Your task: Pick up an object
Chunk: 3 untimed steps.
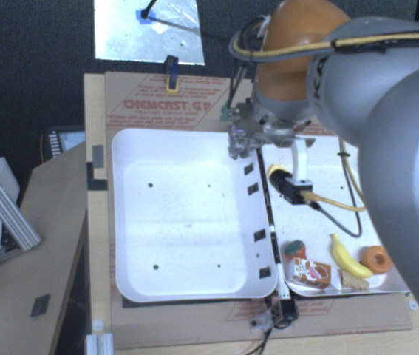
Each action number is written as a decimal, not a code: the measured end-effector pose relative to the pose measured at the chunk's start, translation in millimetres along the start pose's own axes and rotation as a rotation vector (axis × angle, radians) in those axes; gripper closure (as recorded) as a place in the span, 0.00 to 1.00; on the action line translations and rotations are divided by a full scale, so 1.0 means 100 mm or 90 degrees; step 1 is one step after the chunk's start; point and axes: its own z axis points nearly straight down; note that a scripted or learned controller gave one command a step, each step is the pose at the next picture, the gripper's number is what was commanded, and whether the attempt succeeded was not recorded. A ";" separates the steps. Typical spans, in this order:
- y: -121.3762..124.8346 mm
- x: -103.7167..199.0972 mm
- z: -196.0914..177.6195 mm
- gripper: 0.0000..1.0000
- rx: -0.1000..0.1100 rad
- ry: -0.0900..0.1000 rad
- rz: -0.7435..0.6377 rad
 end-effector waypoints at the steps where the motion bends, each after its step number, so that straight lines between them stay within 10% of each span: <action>1: -0.01 -0.05 -0.08 1.00 0.003 -0.001 0.001; 3: 0.18 0.27 0.23 1.00 0.002 -0.002 0.001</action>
